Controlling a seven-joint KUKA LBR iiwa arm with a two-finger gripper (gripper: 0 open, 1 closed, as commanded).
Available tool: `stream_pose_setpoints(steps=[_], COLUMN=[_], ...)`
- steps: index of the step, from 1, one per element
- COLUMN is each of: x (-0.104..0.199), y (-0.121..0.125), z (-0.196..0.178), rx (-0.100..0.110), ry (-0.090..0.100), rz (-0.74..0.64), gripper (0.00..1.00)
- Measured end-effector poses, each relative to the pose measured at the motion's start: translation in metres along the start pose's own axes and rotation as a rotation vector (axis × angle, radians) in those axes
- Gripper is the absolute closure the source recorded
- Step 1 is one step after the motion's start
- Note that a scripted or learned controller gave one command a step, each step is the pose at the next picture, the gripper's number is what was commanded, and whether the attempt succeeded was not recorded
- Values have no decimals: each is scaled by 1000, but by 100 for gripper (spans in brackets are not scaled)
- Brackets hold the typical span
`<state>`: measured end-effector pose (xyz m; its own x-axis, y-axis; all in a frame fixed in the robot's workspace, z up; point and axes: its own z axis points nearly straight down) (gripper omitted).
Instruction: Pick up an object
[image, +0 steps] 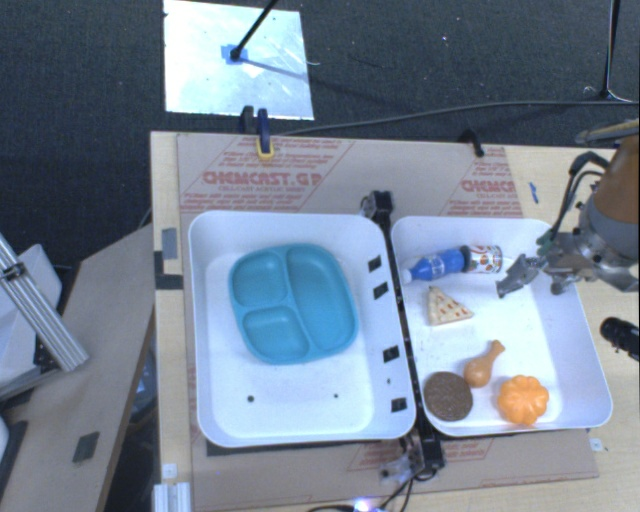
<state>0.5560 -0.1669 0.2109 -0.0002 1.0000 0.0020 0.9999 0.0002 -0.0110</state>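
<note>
In the right bin (575, 330) lie a blue bottle with a red and white label (455, 263), a toy pizza slice (448, 307), a tan drumstick (484, 363), a brown round patty (448, 396) and an orange pumpkin (523, 399). My gripper (538, 276) hangs over the bin's upper right part, just right of the bottle's cap end. Its two fingers are spread apart and nothing sits between them.
The left bin (215, 250) holds a blue divided plate (293, 302). A row of black clips (385, 320) joins the two bins. Cables run across the bench behind the bins, and a metal rail (40, 310) stands at far left.
</note>
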Motion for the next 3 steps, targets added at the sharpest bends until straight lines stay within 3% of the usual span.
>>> stream_pose_setpoints(steps=[1,3], x=[0,13], y=[3,6], z=[-7,80], rx=[-12,-11], ry=[-2,-2], rz=[-3,-2], gripper=[0,0])
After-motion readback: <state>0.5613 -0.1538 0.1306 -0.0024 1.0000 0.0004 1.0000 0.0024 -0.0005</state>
